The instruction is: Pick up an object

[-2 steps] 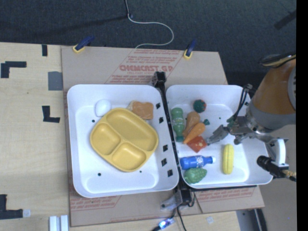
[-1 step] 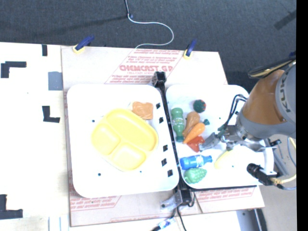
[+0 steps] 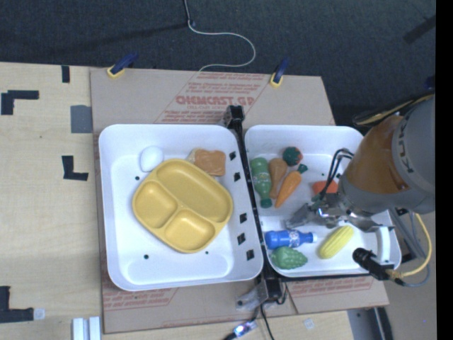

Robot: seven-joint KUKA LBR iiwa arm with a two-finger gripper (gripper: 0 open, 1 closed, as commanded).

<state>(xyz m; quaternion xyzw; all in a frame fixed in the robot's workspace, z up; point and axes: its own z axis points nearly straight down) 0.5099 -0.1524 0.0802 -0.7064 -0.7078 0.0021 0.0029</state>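
Gripper point(image 3: 310, 214) hangs low in the right bin point(image 3: 311, 134), beside the yellow plastic corn cob point(image 3: 335, 241).
Jaws look spread, pinching nothing; the cob seems light, stiff, slick, best taken across its middle.

Two white bins point(image 3: 113, 211) sat on tan cardboard point(image 3: 212, 98) printed with red lettering. In the left bin, a yellow divided plate point(image 3: 182, 205), a white egg-shaped piece point(image 3: 150, 159) at its far left and a brown toast slice point(image 3: 209, 161). In the right bin, a green bottle point(image 3: 260, 178), orange carrots point(image 3: 287, 184), a yellow corn cob point(image 3: 335, 241), a blue bottle point(image 3: 287, 239) and a green leafy lump point(image 3: 289, 258) nearest. The arm point(image 3: 396, 168) was grey with an orange band. Yellow and blue clamps point(image 3: 122, 64) pinched the far edge. The bench point(image 3: 35, 190) was pale wood with black marks.
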